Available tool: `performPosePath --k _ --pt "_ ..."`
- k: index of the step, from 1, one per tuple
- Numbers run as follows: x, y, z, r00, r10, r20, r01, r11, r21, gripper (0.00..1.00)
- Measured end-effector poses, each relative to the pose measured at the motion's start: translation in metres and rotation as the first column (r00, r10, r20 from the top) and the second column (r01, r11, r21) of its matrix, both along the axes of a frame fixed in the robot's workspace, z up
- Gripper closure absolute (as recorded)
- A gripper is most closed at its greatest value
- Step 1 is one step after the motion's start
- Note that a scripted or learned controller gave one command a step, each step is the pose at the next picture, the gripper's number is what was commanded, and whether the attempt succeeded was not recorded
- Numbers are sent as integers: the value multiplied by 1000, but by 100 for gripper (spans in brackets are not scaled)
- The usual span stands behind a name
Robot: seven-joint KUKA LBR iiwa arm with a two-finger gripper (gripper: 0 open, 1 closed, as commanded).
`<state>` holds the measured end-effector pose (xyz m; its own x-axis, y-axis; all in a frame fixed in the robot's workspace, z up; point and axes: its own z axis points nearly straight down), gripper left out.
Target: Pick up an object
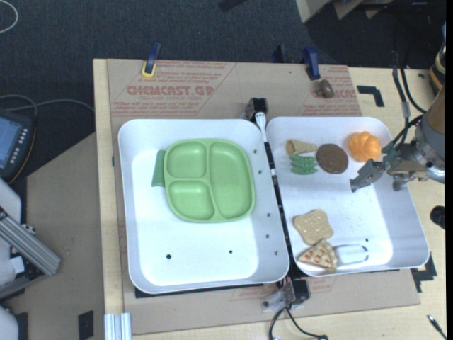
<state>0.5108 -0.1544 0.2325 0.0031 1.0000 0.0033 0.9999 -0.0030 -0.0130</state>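
The pincer [382,172] is seen over the right bin [403,250], its two dark fingers spread apart with nothing between them. A descent should be made straight down over a single item, with the fingers placed either side of it before closing, and the bin wall should be kept clear. The orange toy pepper [364,145], just beyond the pincer toward the bin's far edge, is judged the easiest target: rounded, lobed, glossy and tall enough to be gripped. The flat brown cookie [332,158] lies just to its left and offers little height. Further left lie a green leafy piece [304,164] and a cone [300,146]; nearer the front, a cracker [313,224] and a pizza slice [318,256].
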Motion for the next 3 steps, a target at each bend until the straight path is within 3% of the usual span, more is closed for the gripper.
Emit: performPosePath --k 1,3 --pt "3 0 6 1000 3 12 -3 1000 -3 0" --pt "-8 -3 -104 1000 2 7 -2 1000 -1 0"
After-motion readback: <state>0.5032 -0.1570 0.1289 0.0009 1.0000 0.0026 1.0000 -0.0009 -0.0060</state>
